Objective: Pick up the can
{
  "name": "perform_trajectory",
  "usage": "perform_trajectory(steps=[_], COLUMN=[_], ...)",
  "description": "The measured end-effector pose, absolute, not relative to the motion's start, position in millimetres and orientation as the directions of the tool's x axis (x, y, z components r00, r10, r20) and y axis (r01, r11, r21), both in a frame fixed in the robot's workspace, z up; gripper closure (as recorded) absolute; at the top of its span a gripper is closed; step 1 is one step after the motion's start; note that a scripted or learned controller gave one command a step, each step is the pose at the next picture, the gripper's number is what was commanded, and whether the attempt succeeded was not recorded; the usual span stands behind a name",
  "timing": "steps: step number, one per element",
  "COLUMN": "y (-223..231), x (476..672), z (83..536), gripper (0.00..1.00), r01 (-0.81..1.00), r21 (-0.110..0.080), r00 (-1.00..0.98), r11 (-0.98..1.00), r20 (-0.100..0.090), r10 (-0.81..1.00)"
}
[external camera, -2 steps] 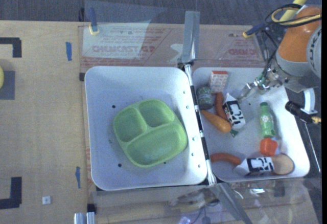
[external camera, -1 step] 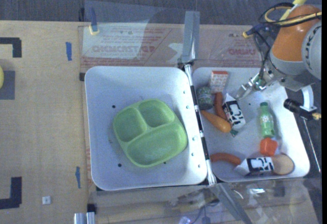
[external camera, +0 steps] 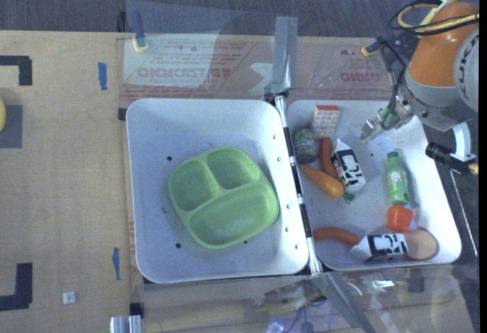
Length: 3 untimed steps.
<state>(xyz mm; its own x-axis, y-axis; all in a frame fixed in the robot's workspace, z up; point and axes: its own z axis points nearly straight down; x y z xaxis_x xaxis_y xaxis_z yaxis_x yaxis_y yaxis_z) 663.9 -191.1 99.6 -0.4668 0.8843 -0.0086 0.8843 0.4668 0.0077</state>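
Note:
The can [external camera: 304, 143] is a small dark grey-green cylinder. It stands in the right bin [external camera: 441, 195], close to that bin's left wall and just below a small red and white carton [external camera: 326, 120]. A red sausage [external camera: 327, 154] lies against the can's right side. My gripper [external camera: 378, 125] hangs over the upper part of the right bin, about a hand's width to the right of the can and apart from it. Nothing shows in the gripper.
The right bin also holds a carrot [external camera: 322, 181], two black and white cartons [external camera: 348, 166] [external camera: 384, 245], a green bottle [external camera: 396, 178], a small orange object [external camera: 399, 217], another sausage [external camera: 335, 235] and a beige round thing [external camera: 424, 244]. The left bin [external camera: 152, 134] holds a green divided plate [external camera: 222, 197].

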Motion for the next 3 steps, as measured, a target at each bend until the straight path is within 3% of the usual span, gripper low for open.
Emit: perform_trajectory(steps=[1, 2, 3], y=[-216, -223, -157], x=[669.1, 667.7, 667.8], z=[87, 289, 380], gripper=[1.00, 1.00, 1.00], r01=[0.956, 0.996, 1.000], r21=[0.006, 0.004, 0.004], r00=[-0.293, -0.093, -0.010], r11=[0.293, 0.093, 0.010], r20=[-0.005, -0.003, -0.002], r10=[0.956, 0.996, 1.000])
